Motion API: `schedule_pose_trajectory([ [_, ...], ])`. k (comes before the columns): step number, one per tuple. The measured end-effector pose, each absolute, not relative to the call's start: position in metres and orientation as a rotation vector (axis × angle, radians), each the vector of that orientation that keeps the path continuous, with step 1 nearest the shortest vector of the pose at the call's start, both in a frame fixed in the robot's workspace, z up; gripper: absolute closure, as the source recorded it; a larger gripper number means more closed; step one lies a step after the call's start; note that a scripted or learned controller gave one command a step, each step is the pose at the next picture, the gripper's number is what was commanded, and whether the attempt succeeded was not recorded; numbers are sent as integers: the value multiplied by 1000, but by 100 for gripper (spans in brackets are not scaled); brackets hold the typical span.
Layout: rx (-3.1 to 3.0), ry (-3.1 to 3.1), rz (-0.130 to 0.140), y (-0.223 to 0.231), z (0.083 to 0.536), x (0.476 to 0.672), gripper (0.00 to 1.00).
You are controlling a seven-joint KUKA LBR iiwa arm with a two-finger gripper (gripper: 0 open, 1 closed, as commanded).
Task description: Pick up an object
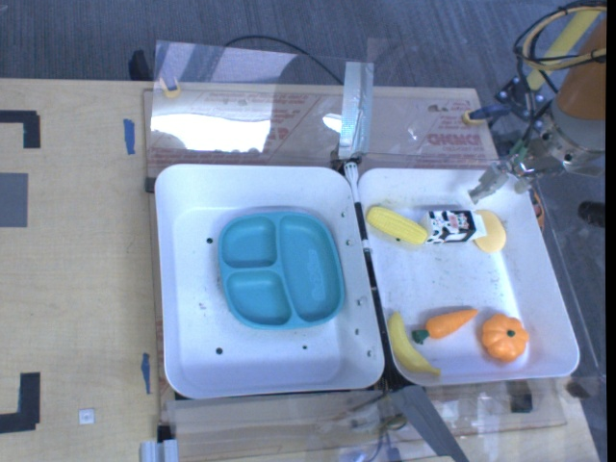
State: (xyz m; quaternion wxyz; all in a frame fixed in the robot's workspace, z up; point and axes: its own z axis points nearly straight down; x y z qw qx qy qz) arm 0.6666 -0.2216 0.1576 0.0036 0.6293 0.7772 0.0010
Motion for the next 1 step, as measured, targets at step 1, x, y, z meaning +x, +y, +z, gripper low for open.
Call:
schedule_pose_trajectory([
  [1,2209,2230,0,-223,156,662,0],
])
